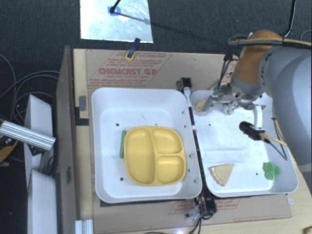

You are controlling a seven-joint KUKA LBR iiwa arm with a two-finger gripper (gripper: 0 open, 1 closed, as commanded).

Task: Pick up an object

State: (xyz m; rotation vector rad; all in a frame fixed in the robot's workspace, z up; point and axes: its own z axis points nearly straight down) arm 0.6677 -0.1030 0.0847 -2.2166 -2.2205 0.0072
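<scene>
My gripper (pixel 210 103) hangs low over the far left corner of the right bin (pixel 243 152), and the arm reaches in from the right. A small tan thing (pixel 199 107) lies right at the gripper's tip in that corner; whether it is touched or held is unclear. A tan wedge (pixel 222 173) lies near the right bin's front edge. A small green piece (pixel 271 169) sits at that bin's front right. In the left bin (pixel 107 130) a yellow divided plate (pixel 155 155) lies flat, with a thin green stick (pixel 123 144) along its left side.
The divider between the two bins (pixel 192 130) runs just left of the gripper. Printed cardboard (pixel 131 67) lies behind the bins. Cables and a metal bar (pixel 27 135) sit off the bench at the left.
</scene>
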